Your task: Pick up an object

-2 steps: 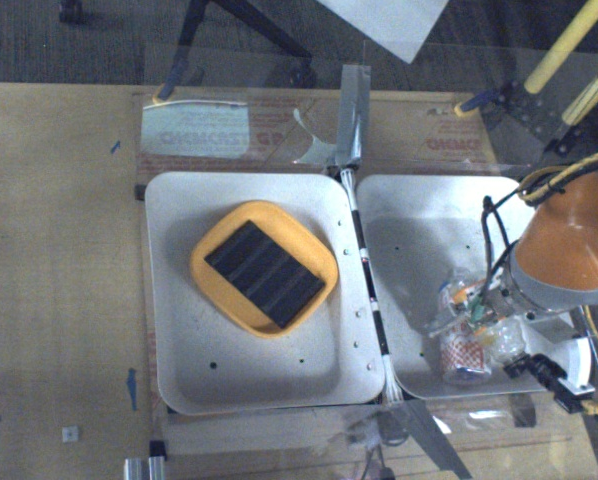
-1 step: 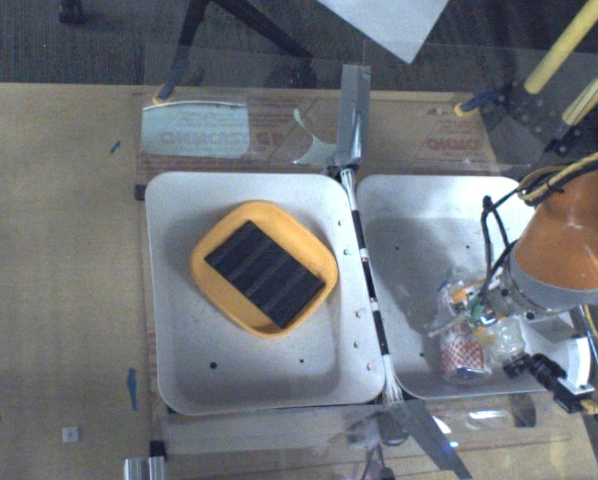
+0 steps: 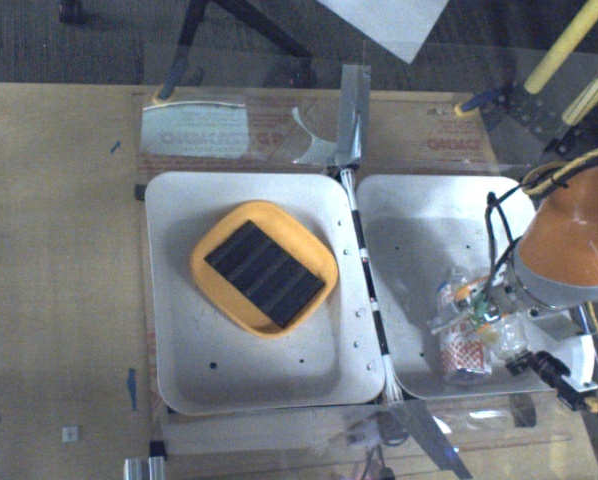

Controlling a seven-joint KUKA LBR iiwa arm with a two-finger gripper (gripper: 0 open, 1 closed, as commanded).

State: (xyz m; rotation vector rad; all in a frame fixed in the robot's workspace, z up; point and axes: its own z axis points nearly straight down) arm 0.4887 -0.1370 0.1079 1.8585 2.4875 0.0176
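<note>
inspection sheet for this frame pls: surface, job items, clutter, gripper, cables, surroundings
Surface: tan wooden bench bearing two shallow white bins, left bin and right bin, side by side.
Job's things: yellow rounded-square pad with dark ribbed panel lies in left bin; crinkled clear plastic packet with red and orange print lies in right bin, near its front right.
Clutter: nothing seen in the bins beyond these.
Gripper: the arm's orange band is over right bin, above the packet; finger state unclear.
Cables: black cable loops beside the wrist.
Surroundings: black office chair base on the floor behind the bench.

bins (image 3: 179, 298): matt white plastic | bench (image 3: 49, 268): wood | packet (image 3: 466, 340): perhaps glossy film
</note>
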